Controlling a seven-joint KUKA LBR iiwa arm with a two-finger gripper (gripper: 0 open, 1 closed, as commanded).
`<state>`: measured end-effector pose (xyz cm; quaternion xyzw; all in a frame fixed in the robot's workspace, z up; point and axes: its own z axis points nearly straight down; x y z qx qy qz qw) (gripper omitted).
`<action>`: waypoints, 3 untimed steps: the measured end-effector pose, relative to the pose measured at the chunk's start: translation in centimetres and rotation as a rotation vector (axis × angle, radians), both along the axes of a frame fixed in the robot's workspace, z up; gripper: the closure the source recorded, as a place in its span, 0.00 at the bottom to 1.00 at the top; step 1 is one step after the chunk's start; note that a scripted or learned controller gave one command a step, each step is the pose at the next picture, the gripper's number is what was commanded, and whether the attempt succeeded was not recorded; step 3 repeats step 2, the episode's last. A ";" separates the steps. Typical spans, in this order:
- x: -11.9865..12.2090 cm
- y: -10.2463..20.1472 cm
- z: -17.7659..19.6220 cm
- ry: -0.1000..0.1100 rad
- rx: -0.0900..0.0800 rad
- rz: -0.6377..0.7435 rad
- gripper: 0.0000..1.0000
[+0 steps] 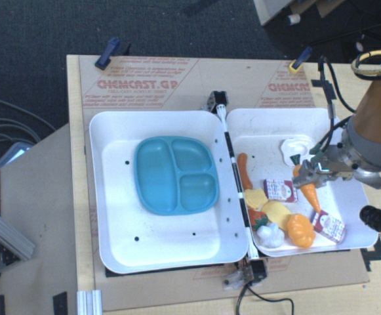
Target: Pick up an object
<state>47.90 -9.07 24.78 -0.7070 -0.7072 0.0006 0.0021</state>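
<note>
The gripper (306, 176) sits low in the right bin (269, 120), right over the top end of a small toy carrot (312, 195). The metal parts hide that end, so I cannot tell if the carrot is held. The carrot lies tilted, with its pointy tip toward the front of the bin. It looks like light, hard plastic, smooth and a bit slippery, so it could slide or roll away. The fat top end looks like the best place to pinch it. Just beside it lie two little snack packets (280, 189) (329, 227), and nearer the front are an orange toy pepper (300, 231) and a yellow toy (273, 211). A long orange toy (244, 171) rests along the wall between the bins. This corner is crowded, so going straight up looks safest. The back of the right bin has more open floor. The left bin (111, 195) has a blue divided plate (176, 174) in the middle.
</note>
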 end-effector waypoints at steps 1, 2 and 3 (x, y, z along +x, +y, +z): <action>0.0 5.6 2.4 -0.004 -0.002 0.001 1.00; 0.0 11.1 3.1 -0.005 -0.002 0.001 1.00; 0.0 11.1 3.1 -0.005 -0.002 0.001 1.00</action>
